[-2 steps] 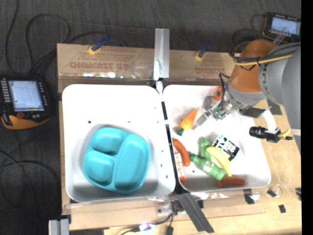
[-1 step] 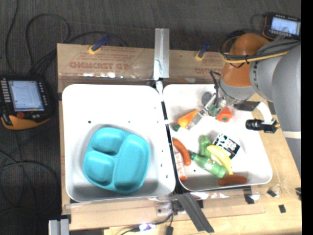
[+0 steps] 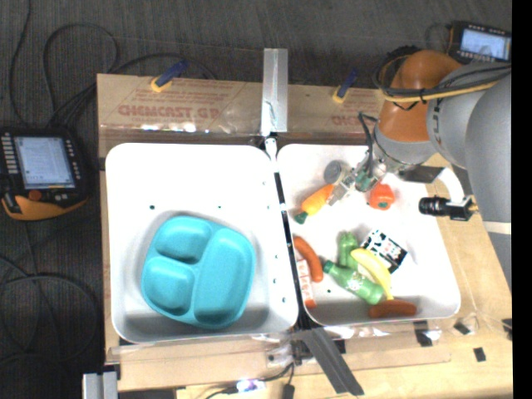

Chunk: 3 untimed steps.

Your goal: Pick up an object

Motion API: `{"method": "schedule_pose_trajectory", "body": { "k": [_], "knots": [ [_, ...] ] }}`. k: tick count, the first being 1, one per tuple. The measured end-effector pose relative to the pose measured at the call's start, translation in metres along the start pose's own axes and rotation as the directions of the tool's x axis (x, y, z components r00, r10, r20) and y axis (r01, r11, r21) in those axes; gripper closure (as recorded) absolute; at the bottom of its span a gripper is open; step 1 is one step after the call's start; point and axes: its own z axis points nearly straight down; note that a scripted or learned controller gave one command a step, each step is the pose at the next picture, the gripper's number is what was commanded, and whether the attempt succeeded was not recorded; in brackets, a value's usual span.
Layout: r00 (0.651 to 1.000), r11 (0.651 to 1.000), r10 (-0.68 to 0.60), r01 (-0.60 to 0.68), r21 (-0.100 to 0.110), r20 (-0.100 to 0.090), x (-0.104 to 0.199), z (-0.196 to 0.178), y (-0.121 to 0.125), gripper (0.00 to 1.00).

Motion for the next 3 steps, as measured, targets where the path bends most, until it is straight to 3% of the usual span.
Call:
{"method": "schedule_pose_trajectory", "body": {
  "k": [1,2,3],
  "knots": [
    [0.984,0.983,0.181,-0.181,-0.027,0.006,0.026,-0.139,0.038,1.00],
    [0.976,0.975,0.219,-0.219,-0.024,0.004,0.082,-0.125,-0.014,1.00],
    [0.992,0.992,-0.127,0.127,-0.024,0.011,0.100,-0.084,0.017,1.00]
  ]
}}
